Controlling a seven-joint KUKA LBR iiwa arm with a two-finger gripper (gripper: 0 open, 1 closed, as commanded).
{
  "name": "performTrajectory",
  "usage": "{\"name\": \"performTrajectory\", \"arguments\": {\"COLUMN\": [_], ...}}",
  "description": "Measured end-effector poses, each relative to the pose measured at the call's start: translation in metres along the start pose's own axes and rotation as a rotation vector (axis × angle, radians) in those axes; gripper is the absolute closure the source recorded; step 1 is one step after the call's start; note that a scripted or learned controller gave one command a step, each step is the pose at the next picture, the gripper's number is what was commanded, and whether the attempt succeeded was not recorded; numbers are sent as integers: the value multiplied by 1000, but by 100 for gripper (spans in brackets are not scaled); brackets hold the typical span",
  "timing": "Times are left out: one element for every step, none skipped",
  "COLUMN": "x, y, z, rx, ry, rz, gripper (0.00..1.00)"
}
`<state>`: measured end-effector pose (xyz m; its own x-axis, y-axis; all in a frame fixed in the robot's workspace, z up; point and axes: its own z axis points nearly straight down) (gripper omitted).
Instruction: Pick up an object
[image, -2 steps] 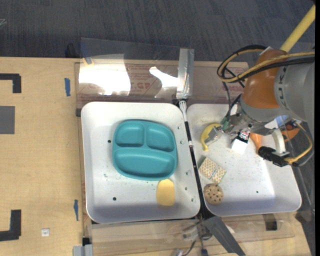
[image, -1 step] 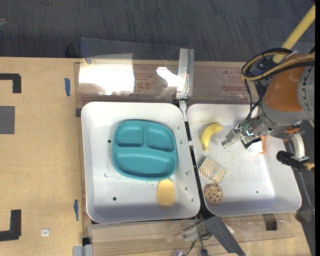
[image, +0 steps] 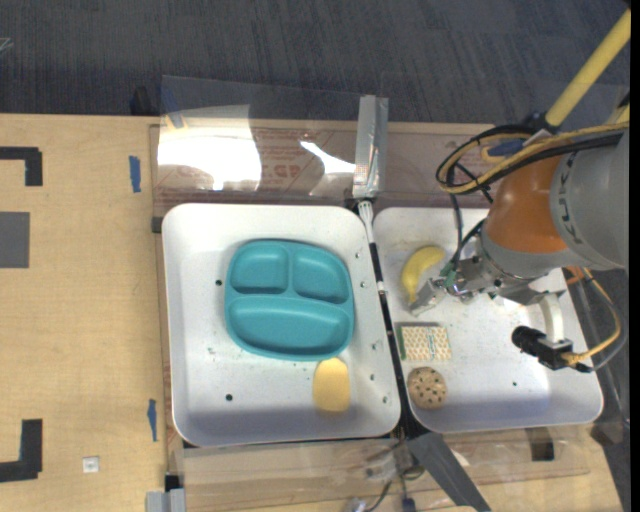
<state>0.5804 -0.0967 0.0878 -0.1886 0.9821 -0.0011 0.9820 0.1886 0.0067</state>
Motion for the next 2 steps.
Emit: {"name": "performTrajectory", "arguments": {"x": [-34,56], "y": [-38,59], "z": [0,-99], "rx": [2,0], "ry": [-1,1], "rz": [113,-140], "gripper": [0,0]}}
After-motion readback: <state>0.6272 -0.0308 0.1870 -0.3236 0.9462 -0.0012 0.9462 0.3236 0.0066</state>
